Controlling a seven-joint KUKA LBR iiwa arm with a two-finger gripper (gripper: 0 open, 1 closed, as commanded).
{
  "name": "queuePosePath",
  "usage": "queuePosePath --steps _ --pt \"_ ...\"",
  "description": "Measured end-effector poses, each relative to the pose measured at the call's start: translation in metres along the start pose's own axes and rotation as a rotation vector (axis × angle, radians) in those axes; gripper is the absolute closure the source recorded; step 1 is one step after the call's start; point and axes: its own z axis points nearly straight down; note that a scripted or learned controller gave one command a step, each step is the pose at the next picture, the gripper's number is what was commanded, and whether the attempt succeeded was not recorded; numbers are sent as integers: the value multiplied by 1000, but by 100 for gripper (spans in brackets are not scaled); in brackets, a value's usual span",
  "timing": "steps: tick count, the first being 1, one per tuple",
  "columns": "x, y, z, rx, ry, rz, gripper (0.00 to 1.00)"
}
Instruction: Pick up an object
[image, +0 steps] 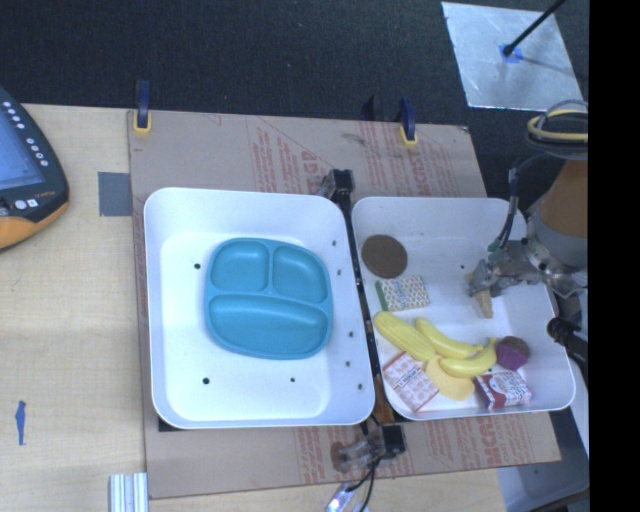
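Hanging over the right shallow white bin near its right wall, the 2-finger gripper points down with narrow-set fingers holding nothing visible. Below-left of it lie 2 yellow plastic bananas, a purple round fruit, snack packets and a brown disc. The left bin carries a blue divided plastic tray.

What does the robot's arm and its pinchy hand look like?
The arm comes in from the right. It is grey with a rounded orange band above the wrist, and a yellow-and-black cable loops over its top. A thin dark cable runs down beside the wrist. The gripper is small, made of dull grey metal, with pale tan fingertips.
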Motion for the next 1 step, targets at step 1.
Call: queuePosePath --steps 1 --pt "60 -27 -122 -6 1 -1 100"
